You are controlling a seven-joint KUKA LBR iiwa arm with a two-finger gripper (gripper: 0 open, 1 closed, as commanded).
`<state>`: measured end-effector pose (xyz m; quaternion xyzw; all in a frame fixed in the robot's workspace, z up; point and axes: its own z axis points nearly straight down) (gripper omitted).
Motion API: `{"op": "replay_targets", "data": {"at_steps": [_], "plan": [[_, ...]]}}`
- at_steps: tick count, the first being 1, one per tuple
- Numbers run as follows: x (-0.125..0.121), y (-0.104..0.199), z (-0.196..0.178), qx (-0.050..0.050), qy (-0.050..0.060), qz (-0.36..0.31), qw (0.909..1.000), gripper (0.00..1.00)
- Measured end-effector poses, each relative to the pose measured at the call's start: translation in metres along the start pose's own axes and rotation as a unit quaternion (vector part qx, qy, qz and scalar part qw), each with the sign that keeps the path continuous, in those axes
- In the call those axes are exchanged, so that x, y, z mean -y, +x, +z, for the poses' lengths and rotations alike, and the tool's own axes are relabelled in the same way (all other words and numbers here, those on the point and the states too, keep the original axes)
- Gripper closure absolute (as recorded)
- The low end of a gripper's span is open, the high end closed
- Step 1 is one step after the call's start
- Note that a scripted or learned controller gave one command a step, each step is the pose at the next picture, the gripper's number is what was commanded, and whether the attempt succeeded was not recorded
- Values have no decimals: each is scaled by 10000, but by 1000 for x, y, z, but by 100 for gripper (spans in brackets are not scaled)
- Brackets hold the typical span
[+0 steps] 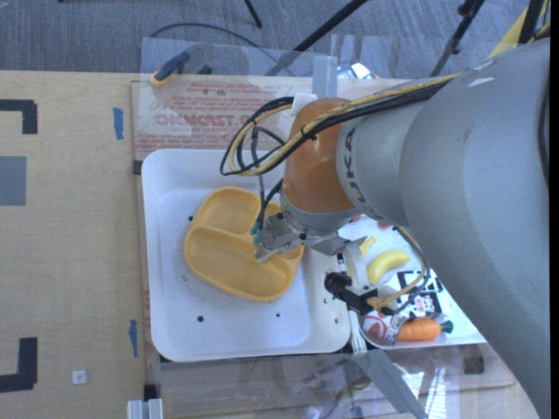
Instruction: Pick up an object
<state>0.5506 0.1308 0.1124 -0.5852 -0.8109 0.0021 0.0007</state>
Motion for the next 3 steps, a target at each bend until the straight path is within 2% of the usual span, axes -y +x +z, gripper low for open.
{"op": "replay_targets", "data": {"at_steps": [1, 2, 3], "plan": [[-59, 39, -100, -4, -5, -185, 9998, 100], [-70, 28, -34, -6, 21, 379, 9993, 100], [-69, 28, -43, -1, 36, 369, 9993, 100]]}}
